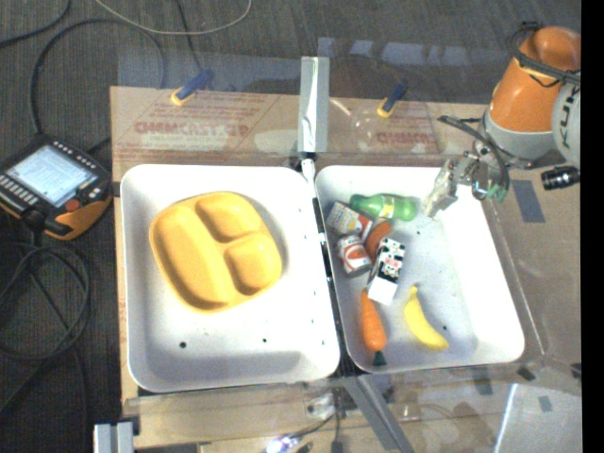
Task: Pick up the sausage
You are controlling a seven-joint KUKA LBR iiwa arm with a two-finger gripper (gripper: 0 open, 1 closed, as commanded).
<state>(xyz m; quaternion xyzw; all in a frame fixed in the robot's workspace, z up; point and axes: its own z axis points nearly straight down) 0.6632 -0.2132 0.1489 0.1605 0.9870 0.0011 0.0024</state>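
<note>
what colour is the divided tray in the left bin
Yellow-orange, plain with no pattern; the divided tray shows clearly in the camera view.

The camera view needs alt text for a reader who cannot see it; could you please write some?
The gripper hovers over the right bin's far edge, near a green bottle, sausage, carrot and banana. The left bin holds a yellow divided tray.
</note>
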